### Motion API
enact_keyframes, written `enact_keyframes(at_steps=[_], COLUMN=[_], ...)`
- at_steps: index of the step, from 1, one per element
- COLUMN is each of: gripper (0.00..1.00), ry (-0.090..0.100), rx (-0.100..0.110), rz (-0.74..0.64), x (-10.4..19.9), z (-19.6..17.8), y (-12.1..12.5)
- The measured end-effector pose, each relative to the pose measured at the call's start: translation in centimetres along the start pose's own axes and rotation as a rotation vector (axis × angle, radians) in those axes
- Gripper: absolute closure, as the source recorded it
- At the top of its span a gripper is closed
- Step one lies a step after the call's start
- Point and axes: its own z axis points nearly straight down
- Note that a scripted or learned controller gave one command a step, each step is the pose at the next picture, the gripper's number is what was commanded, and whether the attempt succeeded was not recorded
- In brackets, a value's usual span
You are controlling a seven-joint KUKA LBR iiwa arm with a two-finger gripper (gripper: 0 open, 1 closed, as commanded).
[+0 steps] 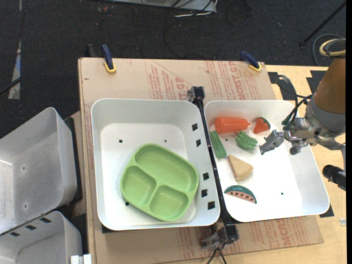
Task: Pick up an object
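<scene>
The right bin (pixel 289 177) holds an orange carrot (pixel 231 124), a small red fruit (pixel 260 125), a knobbly green vegetable (pixel 247 141), a long green pod (pixel 218 146), a tan cheese wedge (pixel 240 168) and a watermelon slice (pixel 240 194). My gripper (pixel 281 145) hangs over the upper right part of this bin, just right of the knobbly green vegetable and the red fruit. Its two dark fingers stand apart, open, with nothing between them.
A green divided plate (pixel 159 181) lies in the left bin (pixel 110 125). Clamps (pixel 109 60) hold the cardboard base at its far edge. Grey tubs (pixel 33 164) stand off the bench to the left. Bare white floor shows in the right bin's lower right.
</scene>
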Motion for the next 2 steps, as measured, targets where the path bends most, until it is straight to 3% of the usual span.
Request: enact_keyframes(at_steps=[1,2], gripper=[0.00,0.00], ry=[-0.002,-0.001], rx=[-0.010,-0.005], rz=[-0.002,0.001], x=[0.0,-0.4], z=[-0.5,4.2], y=[0.2,-0.5])
